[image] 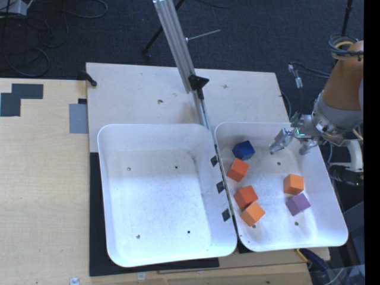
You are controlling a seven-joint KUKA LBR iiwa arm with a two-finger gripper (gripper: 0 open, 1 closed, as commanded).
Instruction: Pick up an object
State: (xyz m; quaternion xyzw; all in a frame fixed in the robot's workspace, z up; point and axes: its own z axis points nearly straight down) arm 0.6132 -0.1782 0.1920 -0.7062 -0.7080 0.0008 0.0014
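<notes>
The right bin (332, 233) holds several small blocks. A blue cube (243, 149) lies near its back left, with an orange cube (237, 169) just in front of it. Two more orange blocks (245, 196) (253, 213) sit along the left wall. Another orange cube (293, 184) and a purple cube (298, 203) lie toward the right side. My gripper (291, 142) hangs over the back right part of this bin, its two fingers spread open with nothing between them. It stands above and behind the right-hand orange cube, to the right of the blue one.
The left bin (110, 218) sits beside the right one, with a divider and black clips between them. A slanted aluminium rail (176, 40) rises behind the bins. The arm's orange band (347, 82) is at the right edge.
</notes>
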